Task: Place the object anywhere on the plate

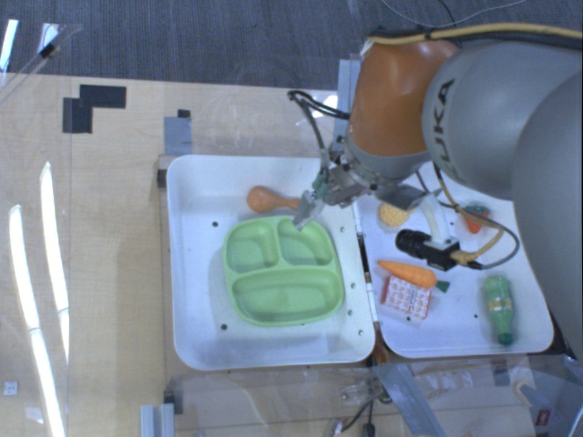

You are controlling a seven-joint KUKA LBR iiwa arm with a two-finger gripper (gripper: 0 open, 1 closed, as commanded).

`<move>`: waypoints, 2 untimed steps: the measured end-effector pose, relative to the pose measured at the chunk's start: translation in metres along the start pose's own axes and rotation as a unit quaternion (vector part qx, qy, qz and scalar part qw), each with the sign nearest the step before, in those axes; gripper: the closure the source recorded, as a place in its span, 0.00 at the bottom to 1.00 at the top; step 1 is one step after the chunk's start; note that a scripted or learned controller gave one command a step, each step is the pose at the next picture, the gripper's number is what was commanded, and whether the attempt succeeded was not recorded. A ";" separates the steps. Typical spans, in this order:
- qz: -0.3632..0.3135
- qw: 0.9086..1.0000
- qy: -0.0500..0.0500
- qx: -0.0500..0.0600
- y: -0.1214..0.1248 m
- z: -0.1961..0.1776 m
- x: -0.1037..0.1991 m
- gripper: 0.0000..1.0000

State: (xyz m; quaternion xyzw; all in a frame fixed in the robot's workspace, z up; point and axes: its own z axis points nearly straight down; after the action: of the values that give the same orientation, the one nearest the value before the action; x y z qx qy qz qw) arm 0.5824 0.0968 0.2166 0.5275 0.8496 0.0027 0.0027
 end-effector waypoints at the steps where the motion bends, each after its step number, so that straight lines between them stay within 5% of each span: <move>1: 0.074 0.997 -0.001 0.000 0.054 -0.215 -0.047 0.00; 2: 0.068 0.998 -0.003 -0.005 0.056 -0.226 -0.046 1.00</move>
State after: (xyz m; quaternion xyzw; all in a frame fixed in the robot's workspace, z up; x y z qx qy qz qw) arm 0.6510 0.0801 0.4435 0.5838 0.8119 0.0058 0.0075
